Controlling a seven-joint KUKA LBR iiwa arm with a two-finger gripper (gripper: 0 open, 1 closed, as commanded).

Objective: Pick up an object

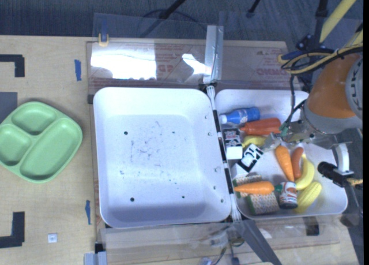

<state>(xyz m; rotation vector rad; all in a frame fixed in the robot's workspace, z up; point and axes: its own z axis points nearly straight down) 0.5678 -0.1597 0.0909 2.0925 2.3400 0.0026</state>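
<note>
Two white bins on a wooden tabletop (46, 56), pincer (290, 134) over the right bin (337, 203), its opening impossible to tell, toy carrot (283, 163) just below it, banana (311, 184) lower right, blue bottle (241, 116) to its left, green divided plate (39, 141) far left.

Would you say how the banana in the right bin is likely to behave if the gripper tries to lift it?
The banana looks smooth and curved, so it may slip or pivot between fingers. It seems a light toy. Resting against the bin wall beside a small can, it would probably nudge neighbours.
</note>
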